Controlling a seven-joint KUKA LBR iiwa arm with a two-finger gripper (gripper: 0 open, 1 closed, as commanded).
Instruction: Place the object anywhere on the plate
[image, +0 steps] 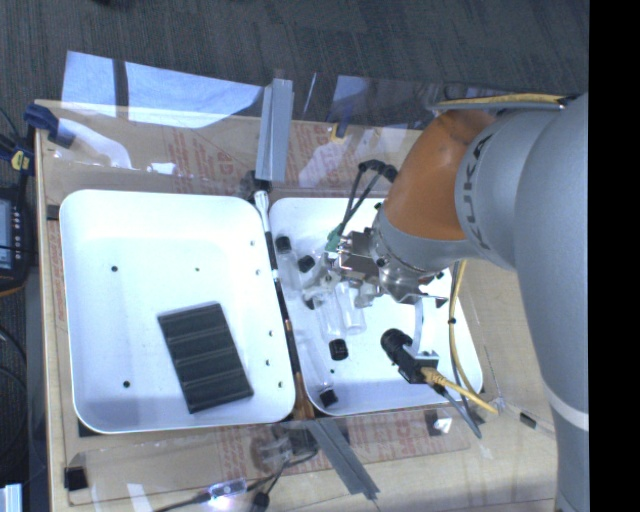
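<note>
A dark ribbed rectangular plate (205, 357) lies flat in the left bin (90, 230), toward its front right. My gripper (338, 298) hangs low over the middle of the right bin (372, 400), under the grey arm with the orange band (435, 185). Several small black objects lie on the right bin's floor: one (284, 243) near the back left, one (305, 264) just left of the gripper, one (338, 349) in front of the gripper, and one (327, 398) at the front left corner. I see nothing clearly held.
A black plug on a yellow cable (402, 357) hangs over the right bin's front right part. A grey metal bar (272, 130) stands behind the wall between the bins. Loose brackets and wires (300, 450) lie along the bench front.
</note>
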